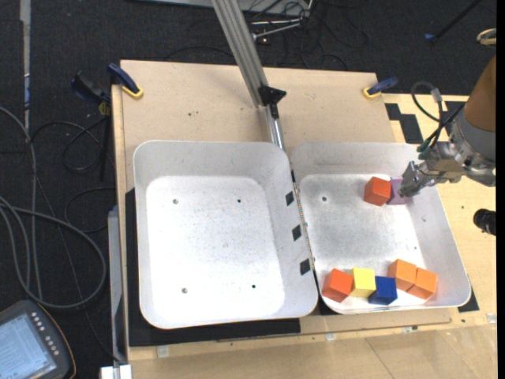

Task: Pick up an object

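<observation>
Camera view: jaws [410, 186] low at the right bin's [442, 227] upper right, at a small purple block [400, 195] touching an orange cube [379, 190]. Cannot tell how the jaws stand, or whether they grip anything. Along the near wall: orange, yellow, blue, two more orange cubes [414, 278]. No legible writing on anything.
</observation>
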Controlling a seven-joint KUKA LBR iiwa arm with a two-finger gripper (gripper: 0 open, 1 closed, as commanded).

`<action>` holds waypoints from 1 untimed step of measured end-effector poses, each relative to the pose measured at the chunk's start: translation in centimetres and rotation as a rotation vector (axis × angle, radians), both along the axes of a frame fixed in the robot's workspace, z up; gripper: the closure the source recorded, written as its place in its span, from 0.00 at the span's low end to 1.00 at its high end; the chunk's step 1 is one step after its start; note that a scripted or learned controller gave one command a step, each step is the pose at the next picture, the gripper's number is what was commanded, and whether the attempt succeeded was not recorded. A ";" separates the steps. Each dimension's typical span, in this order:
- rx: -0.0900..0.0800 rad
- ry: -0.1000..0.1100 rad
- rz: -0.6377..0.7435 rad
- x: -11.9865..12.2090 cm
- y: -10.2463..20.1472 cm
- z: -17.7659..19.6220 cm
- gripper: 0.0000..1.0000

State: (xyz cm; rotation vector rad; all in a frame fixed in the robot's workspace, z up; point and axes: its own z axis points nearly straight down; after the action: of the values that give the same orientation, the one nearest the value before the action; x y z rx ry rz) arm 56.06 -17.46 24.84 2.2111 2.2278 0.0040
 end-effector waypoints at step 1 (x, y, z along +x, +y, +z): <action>0.001 0.002 0.001 2.3 5.4 -1.2 1.00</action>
State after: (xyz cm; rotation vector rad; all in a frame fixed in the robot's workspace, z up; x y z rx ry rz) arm 58.34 -12.08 23.69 2.2114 2.2309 0.0026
